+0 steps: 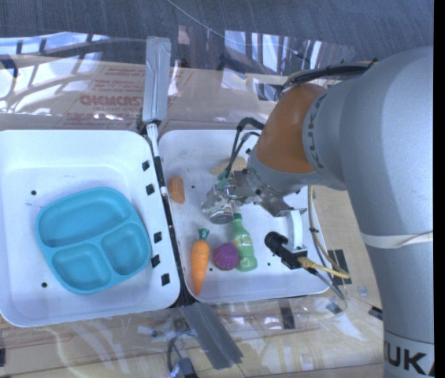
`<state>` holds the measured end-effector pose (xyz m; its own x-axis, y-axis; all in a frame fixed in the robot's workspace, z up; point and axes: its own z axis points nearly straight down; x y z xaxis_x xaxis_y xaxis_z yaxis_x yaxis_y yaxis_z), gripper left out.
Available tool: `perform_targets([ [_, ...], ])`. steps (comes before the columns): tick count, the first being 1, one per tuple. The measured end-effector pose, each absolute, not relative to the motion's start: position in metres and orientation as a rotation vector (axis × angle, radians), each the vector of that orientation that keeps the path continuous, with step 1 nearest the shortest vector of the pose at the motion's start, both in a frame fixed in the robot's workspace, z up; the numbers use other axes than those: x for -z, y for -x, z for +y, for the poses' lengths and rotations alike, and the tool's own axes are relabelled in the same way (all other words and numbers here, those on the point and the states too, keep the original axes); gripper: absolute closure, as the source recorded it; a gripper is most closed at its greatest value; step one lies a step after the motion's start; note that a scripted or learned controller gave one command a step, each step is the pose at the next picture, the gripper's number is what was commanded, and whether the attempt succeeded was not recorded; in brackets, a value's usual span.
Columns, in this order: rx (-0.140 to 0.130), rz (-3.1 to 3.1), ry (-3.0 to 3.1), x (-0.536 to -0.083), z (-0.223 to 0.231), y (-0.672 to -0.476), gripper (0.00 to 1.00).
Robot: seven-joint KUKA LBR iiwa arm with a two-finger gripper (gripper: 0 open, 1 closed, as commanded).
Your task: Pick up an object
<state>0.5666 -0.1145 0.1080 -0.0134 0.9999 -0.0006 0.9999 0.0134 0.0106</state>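
over the right bin (198,152) my arm (364,132) reaches in from the right, the biggest thing in view. beside it, the left bin (1,235) holds a blue divided plate (92,239), lying flat. my gripper (220,209) hangs low in the middle of the right bin, just beyond the cap of a green bottle (242,246); whether it is spread or pressed together i cannot tell. near that bin's front edge lie a carrot (198,264) and the bottle, with a purple ball (225,256) between them, touching the bottle. a small orange lump (176,189) sits by the left wall.
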Motion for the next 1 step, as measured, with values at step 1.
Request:
perform_targets([
  [1,-0.008,2.234,-2.206,-0.1951,-0.0347,-0.5961,1.0],
])
